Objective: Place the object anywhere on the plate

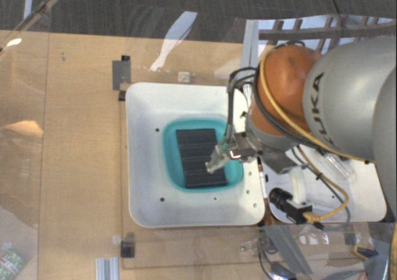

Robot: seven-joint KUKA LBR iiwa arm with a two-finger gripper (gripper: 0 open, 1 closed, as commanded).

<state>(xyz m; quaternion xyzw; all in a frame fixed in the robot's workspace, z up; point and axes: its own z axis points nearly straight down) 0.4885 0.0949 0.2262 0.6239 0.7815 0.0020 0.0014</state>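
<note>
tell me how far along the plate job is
Looks mostly done: the dark ribbed block already lies flat on the teal plate in the left white bin. In hand: the gripper sits low over the block's right edge, and whether it grips it is unclear from this slant. Left: the arm has to pull clear with the block resting on the plate.

Left of the gripper, a matt ribbed dark object is lying on a smooth teal plate.

Even bright light; glare streaks, slightly soft
</note>
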